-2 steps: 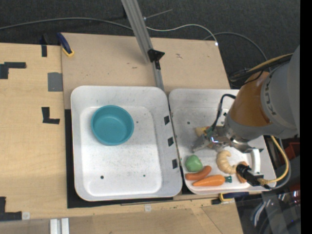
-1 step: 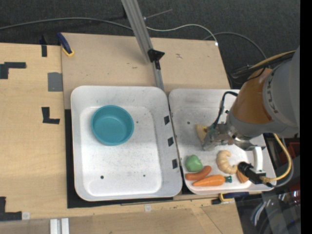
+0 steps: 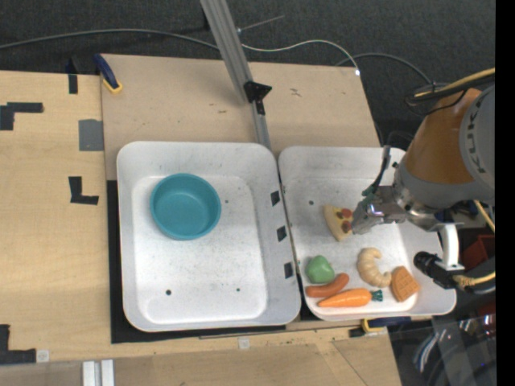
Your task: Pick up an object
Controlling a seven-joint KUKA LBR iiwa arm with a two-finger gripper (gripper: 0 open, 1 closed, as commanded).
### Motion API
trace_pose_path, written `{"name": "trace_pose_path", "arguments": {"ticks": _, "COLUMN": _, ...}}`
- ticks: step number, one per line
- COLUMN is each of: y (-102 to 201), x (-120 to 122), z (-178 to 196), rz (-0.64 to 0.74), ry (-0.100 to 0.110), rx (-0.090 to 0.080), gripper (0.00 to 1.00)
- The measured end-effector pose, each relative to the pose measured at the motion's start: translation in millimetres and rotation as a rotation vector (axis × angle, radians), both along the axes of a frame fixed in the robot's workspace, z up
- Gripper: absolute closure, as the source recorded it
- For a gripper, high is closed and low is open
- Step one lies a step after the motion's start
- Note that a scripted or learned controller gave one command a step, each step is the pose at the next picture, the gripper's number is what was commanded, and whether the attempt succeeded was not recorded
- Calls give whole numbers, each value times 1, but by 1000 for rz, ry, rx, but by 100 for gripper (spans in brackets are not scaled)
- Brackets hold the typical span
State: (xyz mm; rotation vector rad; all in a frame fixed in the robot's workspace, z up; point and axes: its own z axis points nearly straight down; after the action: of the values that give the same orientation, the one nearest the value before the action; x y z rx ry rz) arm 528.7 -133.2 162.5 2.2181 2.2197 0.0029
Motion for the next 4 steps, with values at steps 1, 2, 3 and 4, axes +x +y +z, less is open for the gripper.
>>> {"name": "trace_pose_path", "arguments": {"ticks": 1, "y": -3, "x": -4, "z": 61, "rz": 1, "ry": -1, "rx": 0, "gripper": 100}}
{"name": "trace_pose_path", "arguments": {"ticks": 2, "y": -4, "x": 0, "z": 104, "rz": 1, "ry": 0, "rx": 0, "gripper": 100}}
{"name": "trace_pose_path", "arguments": {"ticks": 3, "y": 49, "x": 23, "z": 103, "rz": 6, "ry": 4, "rx": 3, "gripper": 100}}
{"name": "trace_pose_path", "arguments": {"ticks": 4, "y": 101, "x": 30, "z": 87, "rz": 5, "ry": 7, "rx": 2, "gripper": 100}}
